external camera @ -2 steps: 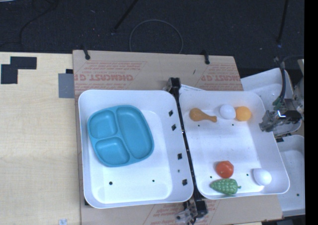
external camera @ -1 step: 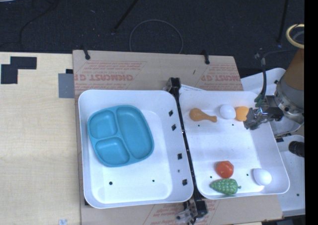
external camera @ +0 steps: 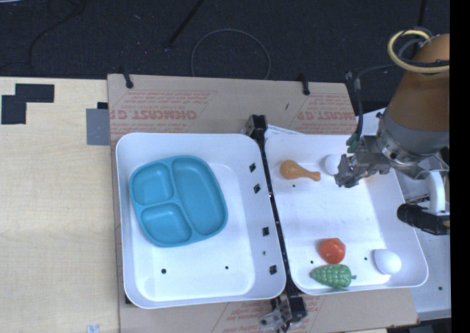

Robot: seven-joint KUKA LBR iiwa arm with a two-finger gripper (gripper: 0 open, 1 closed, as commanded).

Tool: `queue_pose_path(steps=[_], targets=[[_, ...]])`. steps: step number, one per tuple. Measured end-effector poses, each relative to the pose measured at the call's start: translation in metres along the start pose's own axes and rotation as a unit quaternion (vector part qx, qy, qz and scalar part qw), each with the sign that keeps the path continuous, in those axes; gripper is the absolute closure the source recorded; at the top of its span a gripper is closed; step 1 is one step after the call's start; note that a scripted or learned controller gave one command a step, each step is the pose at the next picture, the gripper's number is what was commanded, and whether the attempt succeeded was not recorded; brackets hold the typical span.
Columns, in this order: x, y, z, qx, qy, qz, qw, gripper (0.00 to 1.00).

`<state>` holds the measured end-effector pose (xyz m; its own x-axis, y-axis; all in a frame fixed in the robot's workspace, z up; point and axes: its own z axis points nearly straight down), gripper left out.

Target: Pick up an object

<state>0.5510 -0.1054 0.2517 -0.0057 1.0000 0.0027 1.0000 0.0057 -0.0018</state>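
Gripper (external camera: 349,175) hangs low in the right bin (external camera: 352,210), finger state unclear | chicken drumstick (external camera: 299,170) just beside it, likely target | tomato (external camera: 332,250), egg (external camera: 386,260) lie well apart.

A: How is the light?

B: Even and fairly bright, seemingly from above. Both bins (external camera: 187,291) read clean white with no blown-out patches, and the blue tray (external camera: 178,199) shows only a mild sheen.

A: Shadows?

B: Soft and short. A faint one sits under the tray's lower edge, and the egg (external camera: 387,261) and tomato (external camera: 333,250) barely cast any.

A: Sharpness?

B: Middling. The cardboard (external camera: 158,111) print is legible but soft, and the gripper (external camera: 352,173) is a dark, slightly smeared mass, perhaps motion blur. The floor (external camera: 220,15) at the top is dim and grainy.
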Motion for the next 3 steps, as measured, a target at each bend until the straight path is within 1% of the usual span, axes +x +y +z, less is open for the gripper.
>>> queue_pose_path(steps=[1, 3], targets=[[0.043, -0.003, 0.005, 0.001, -0.001, 0.001, 1.0000, 1.00], [0.153, -0.016, 0.010, 0.001, -0.001, 0.001, 1.0000, 1.00]])
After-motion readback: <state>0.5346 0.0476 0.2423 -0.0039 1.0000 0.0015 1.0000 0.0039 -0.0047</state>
